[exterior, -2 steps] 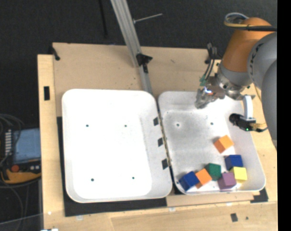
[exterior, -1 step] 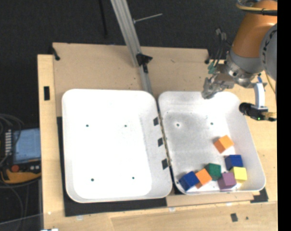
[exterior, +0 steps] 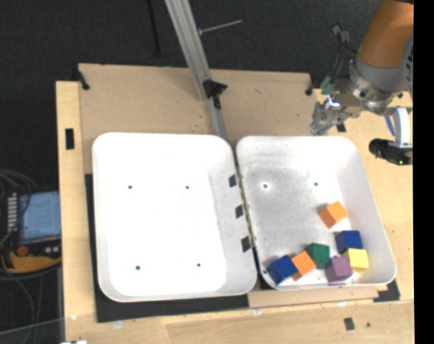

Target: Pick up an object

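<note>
Gripper [exterior: 330, 117] over right bin [exterior: 297, 206] far edge, state unclear. Blocks [exterior: 318, 258] packed at near-right corner: risk of wall clash, multi-block nudge.

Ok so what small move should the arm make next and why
Probably swing the pincer inward and toward the near side of the right bin. It sits above that bin's far rim, while the blocks lie near the front corner; the lone orange block is nearest and stands apart.

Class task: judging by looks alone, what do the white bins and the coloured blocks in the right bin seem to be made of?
White bins: probably moulded plastic, smooth and matte, with rounded rims; the right bin's floor looks scuffed grey.
Coloured blocks: possibly foam or painted wood, flat matte colours with no shine; cannot tell which.
</note>
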Motion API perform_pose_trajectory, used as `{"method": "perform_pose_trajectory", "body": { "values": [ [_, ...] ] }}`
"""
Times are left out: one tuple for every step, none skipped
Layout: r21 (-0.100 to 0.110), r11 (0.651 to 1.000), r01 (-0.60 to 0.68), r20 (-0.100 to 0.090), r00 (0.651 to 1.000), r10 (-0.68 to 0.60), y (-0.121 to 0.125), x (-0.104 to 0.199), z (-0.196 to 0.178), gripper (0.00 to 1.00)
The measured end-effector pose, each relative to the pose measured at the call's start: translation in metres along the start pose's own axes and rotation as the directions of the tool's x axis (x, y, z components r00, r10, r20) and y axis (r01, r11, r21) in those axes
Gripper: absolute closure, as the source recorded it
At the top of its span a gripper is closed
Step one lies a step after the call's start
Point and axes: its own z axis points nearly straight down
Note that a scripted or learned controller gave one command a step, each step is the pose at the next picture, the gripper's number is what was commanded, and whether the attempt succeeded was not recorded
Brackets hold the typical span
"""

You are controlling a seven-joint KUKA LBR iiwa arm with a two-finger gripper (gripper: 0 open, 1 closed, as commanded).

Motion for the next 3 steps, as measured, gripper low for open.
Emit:
{"method": "perform_pose_trajectory", "body": {
  "values": [
    [0.007, 1.000, 0.001, -0.002, 1.000, -0.001, 0.006, 0.055, 0.003, 1.00],
    [0.007, 1.000, 0.003, -0.002, 1.000, -0.003, -0.009, 0.110, 0.003, 1.00],
    [0.008, 1.000, 0.004, -0.002, 1.000, -0.004, -0.009, 0.171, 0.012, 1.00]
  ]
}}
